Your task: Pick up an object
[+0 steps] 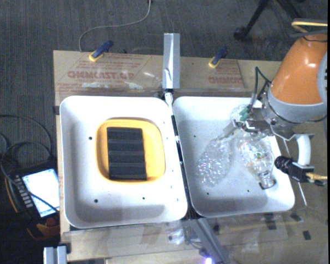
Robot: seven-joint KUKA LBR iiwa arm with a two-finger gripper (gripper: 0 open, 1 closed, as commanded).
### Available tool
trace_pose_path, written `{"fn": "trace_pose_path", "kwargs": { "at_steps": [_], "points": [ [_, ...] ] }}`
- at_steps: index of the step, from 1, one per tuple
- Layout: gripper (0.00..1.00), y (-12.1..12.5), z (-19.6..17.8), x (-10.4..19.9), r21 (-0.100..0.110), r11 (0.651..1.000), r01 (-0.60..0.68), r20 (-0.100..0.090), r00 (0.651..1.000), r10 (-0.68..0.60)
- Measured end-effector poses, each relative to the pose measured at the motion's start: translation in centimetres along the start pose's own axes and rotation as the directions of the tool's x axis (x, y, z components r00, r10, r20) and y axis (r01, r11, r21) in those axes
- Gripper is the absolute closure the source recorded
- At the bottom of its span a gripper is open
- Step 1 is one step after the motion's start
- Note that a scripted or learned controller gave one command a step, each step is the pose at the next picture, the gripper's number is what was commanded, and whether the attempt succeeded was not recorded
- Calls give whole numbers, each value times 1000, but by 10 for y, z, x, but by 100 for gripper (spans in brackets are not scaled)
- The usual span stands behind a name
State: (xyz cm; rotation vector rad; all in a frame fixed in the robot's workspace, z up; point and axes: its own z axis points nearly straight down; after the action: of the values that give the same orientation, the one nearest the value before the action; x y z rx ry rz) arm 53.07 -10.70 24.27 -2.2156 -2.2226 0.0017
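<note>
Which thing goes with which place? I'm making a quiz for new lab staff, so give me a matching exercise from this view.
Things:
1. yellow tray with black insert
2. clear plastic bottle
3. crumpled clear wrap
4. blue clamps

Places:
A. middle of the right bin
B. on the cardboard behind the bins
C. in the left bin
D. right side of the right bin, below the arm's wrist

Pairs: 1-C, 2-D, 3-A, 4-B

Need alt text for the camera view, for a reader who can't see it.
A grey-and-orange arm reaches from the right over the right bin, above a crumpled clear plastic bottle. The left bin holds a yellow tray with a black ribbed insert.
</note>
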Motion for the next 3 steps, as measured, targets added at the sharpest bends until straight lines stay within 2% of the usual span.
{"fn": "trace_pose_path", "kwargs": {
  "at_steps": [1, 2, 3],
  "points": [
    [0, 8, 37, -55, -1, 990, 144, 1, 990, -144],
    [0, 29, 127, -106, 0, 991, 132, 2, 991, -132],
    [0, 15, 136, -101, -45, 973, 225, 26, 974, -224]
  ]
}}
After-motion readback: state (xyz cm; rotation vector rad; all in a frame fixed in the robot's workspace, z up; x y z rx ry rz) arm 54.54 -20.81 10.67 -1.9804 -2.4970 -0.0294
